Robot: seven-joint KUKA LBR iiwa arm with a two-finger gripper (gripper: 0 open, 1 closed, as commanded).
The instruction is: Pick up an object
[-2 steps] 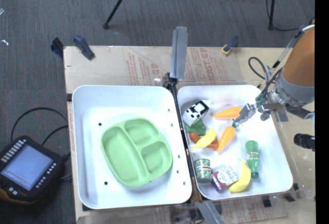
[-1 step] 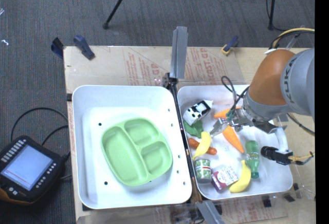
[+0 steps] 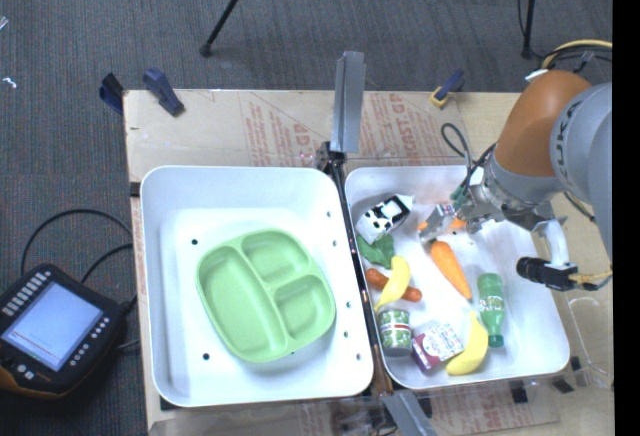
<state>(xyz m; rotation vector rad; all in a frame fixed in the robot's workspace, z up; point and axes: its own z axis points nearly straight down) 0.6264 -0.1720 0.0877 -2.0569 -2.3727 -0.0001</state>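
Gripper [image 3: 455,214] low in the right bin [image 3: 545,324] above a carrot [image 3: 450,267], its grasp unclear, green tray [image 3: 265,296] in left bin [image 3: 170,224]

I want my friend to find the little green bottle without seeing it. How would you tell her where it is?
Look in the right bin, the one full of toy food. Near its right side a carrot lies at a slant, and just right of its lower tip stands the bottle. It is the one green thing with a white label, above the curved banana.
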